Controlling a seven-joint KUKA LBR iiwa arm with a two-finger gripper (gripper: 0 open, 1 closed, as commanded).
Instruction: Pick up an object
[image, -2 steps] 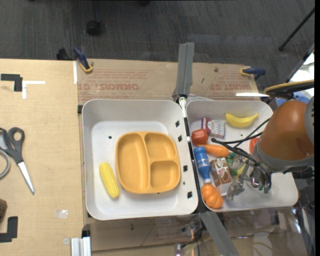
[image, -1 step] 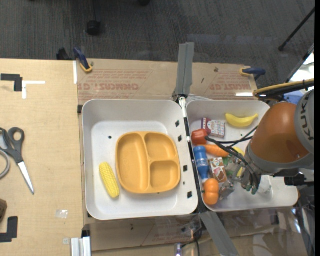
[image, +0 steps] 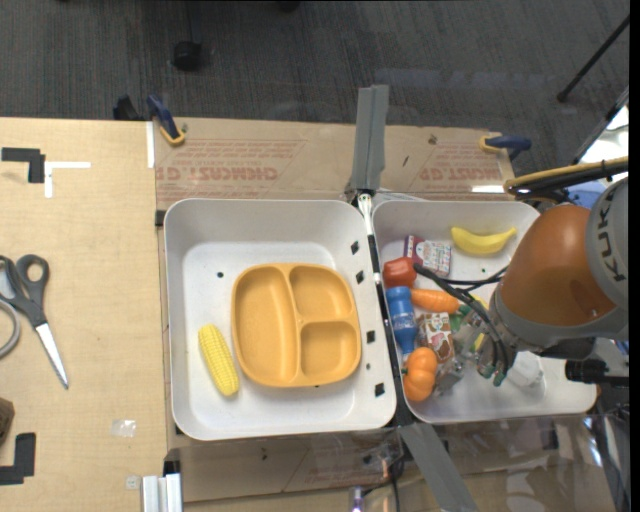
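Gripper (image: 478, 358) low in crowded right bin (image: 560, 400), beside the carrot (image: 436, 299) and near the bin's front wall; grip state unclear.

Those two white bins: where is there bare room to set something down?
In the left bin, bare floor borders the orange divided plate behind and left, above the corn cob. The right bin is crowded; only a strip below the banana is bare.

Dark grey carpet (image: 300, 50) lies beyond a pale wooden bench (image: 80, 300), where scissors (image: 38, 310) rest at left.
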